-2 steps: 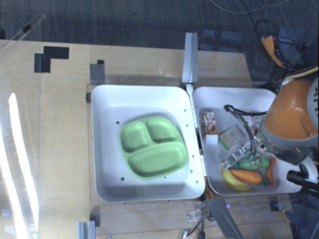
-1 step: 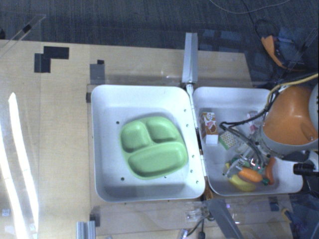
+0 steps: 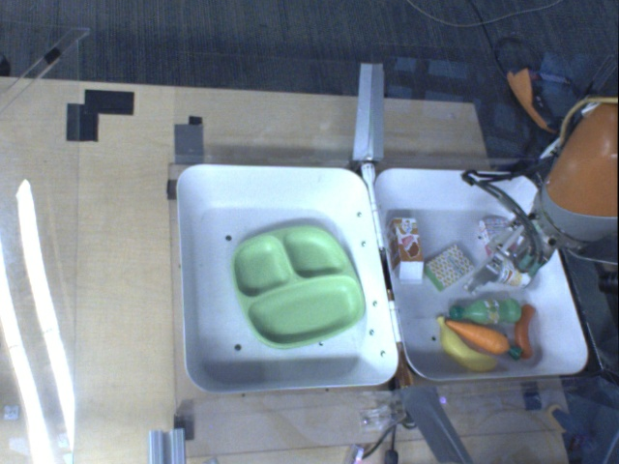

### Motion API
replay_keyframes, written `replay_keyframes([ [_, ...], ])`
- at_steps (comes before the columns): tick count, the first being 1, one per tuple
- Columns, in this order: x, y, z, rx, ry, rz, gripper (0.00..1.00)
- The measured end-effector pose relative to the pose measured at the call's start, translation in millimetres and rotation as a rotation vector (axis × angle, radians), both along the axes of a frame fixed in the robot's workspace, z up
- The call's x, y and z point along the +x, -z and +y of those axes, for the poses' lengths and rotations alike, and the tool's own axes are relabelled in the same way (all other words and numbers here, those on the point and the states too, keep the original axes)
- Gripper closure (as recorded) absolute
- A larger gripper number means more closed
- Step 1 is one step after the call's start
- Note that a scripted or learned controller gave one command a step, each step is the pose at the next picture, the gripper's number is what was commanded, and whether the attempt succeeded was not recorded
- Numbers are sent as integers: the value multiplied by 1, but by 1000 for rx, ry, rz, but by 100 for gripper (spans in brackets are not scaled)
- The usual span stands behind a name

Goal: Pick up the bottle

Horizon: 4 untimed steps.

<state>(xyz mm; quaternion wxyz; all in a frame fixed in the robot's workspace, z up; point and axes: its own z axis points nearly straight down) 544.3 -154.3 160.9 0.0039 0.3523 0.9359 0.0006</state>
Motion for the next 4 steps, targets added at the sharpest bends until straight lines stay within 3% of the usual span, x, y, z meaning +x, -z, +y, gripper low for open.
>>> replay_keyframes([
  [1,-56,39,45,3,206,4,0],
  [2,-27,72,6,2,2,-4,0],
  [3,43,20,29,1,38,0,0],
  [4,48,58,38,1,-15,1,0],
])
